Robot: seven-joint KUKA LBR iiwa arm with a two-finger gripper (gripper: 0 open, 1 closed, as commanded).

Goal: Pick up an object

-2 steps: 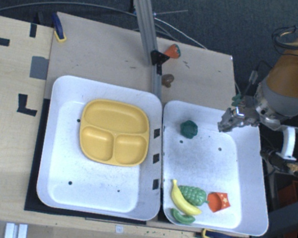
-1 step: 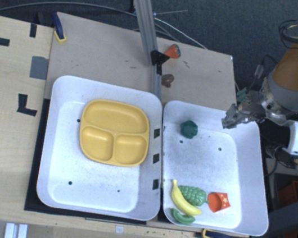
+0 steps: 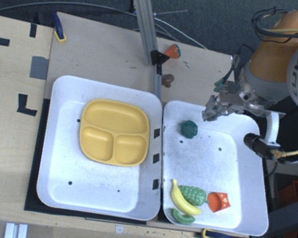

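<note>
Camera view: gripper (image 3: 211, 113) over right bin (image 3: 245, 218) far rim; dark green ball (image 3: 188, 129) just left-below fingers; finger state: cannot tell.

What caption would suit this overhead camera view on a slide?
Grey arm's claw poised above a dark green lumpy toy in the right white bin; yellow divided plastic tray sits left.

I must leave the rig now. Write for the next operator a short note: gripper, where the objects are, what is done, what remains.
Gripper: above the far rim of the right bin, nothing seen between its fingers.
Right bin: dark green ball-like item near the far left corner, close to the gripper; banana, green bumpy item, red item and a small green piece grouped at the near edge.
Left bin: yellow divided tray.
Done: nothing picked yet.
Left: grasp and lift one object.
</note>
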